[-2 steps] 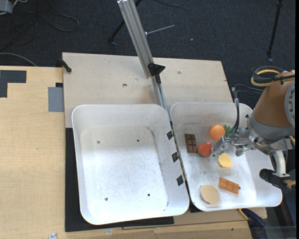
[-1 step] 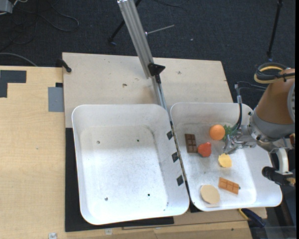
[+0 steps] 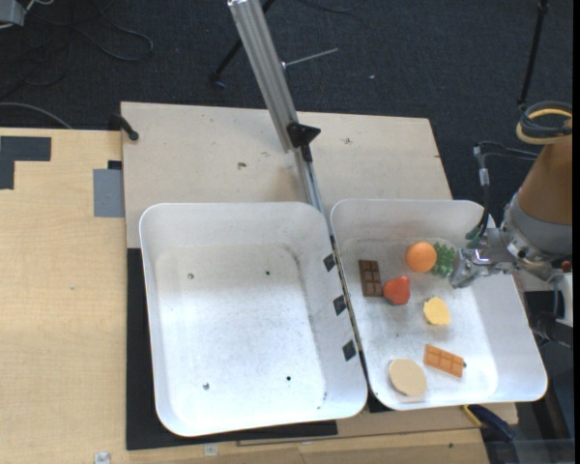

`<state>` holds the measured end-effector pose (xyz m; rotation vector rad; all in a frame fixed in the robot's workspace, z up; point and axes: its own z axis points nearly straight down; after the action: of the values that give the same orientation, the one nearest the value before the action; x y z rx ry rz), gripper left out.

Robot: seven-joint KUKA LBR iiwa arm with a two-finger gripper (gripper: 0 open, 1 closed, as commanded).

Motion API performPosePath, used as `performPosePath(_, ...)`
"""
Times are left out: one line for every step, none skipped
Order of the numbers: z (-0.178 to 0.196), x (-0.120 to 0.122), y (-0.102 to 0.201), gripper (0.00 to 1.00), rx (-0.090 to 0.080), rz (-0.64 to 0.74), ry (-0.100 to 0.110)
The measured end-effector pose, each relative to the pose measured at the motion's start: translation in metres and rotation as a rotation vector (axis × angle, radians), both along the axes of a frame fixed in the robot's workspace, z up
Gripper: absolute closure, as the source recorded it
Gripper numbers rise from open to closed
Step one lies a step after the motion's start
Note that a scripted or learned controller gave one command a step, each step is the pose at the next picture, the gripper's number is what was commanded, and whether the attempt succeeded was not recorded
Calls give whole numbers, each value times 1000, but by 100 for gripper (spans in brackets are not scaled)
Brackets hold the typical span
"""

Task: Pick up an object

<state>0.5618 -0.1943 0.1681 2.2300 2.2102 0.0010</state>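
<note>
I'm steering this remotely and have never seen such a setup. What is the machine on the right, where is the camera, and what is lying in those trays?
One fixed camera looks down at a slant on a bench with two white bins. The grey and orange arm reaches in from the right; its gripper sits over the right bin, beside a green item. That bin also holds an orange ball, a brown bar, a red piece, a yellow piece, an orange wafer and a tan disc. Nothing visibly sits between the jaws.

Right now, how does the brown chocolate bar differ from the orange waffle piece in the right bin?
The chocolate bar is dark brown; the waffle piece is orange. The chocolate bar lies lengthwise near the bin's left wall, the waffle piece slantwise nearer the front edge. Both are flat, ridged rectangles lying untouched in the right bin.
</note>
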Motion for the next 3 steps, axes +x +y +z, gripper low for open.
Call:
performPosePath(34,0,-1,100,0,7,0)
performPosePath(28,4,49,100,4,13,5)
performPosePath(24,5,99,100,4,14,6)
